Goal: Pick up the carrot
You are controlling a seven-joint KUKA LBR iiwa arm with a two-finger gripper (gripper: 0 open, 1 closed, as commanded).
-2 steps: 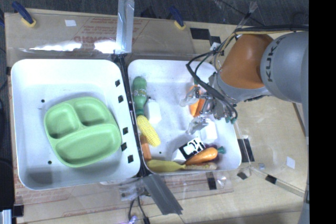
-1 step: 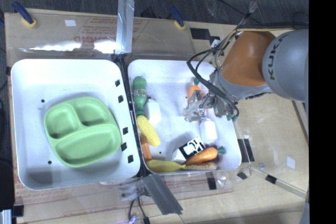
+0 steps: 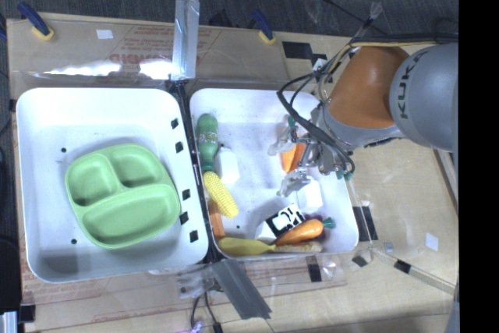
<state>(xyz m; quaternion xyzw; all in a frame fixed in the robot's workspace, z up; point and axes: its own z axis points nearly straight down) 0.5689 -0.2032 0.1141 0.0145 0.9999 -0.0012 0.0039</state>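
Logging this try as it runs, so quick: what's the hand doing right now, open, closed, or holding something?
Hand: over the right bin, with an orange piece between its fingers; it looks closed on that piece. The whole carrot lies apart, near the bin's front edge.

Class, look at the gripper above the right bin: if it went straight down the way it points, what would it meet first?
Probably the orange piece right beside the gripper; otherwise the right bin's white floor. Depth is hard to judge from above.
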